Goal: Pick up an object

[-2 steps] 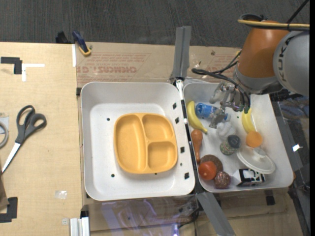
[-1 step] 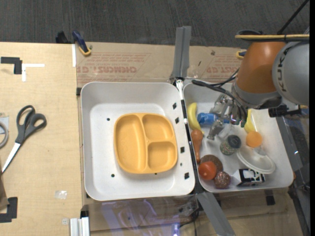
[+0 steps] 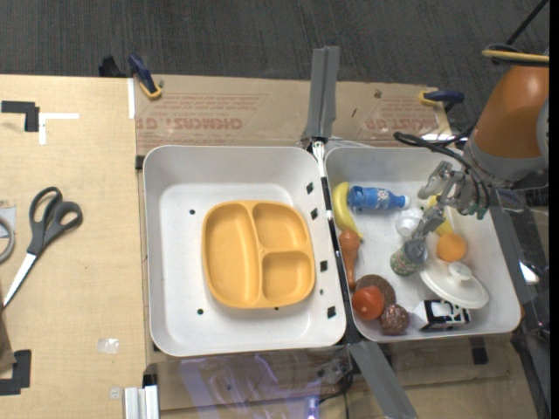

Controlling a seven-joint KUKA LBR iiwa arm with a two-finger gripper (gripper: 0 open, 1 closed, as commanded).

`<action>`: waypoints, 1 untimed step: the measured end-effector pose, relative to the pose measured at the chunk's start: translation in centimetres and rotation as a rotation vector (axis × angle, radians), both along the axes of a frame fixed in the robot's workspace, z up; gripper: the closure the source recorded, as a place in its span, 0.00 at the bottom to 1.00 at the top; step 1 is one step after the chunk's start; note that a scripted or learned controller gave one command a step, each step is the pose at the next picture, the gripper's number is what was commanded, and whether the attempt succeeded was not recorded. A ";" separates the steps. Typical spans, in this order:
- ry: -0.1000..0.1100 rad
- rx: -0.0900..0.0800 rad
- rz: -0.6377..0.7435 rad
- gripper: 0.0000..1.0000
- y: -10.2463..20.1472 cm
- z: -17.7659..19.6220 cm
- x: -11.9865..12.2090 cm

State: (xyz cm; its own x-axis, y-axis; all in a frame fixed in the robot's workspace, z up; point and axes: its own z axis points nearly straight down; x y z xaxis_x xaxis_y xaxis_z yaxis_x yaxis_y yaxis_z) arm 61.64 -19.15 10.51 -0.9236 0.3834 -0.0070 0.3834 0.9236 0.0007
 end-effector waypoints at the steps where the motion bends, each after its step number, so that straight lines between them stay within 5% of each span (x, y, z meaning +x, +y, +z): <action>1: 0.000 0.000 -0.128 0.00 -2.7 -1.1 3.2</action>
State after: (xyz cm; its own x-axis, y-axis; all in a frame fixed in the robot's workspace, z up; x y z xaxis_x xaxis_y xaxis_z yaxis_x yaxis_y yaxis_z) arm 64.89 -21.87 9.39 -0.8673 0.4978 -0.0073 0.4978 0.8673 0.0010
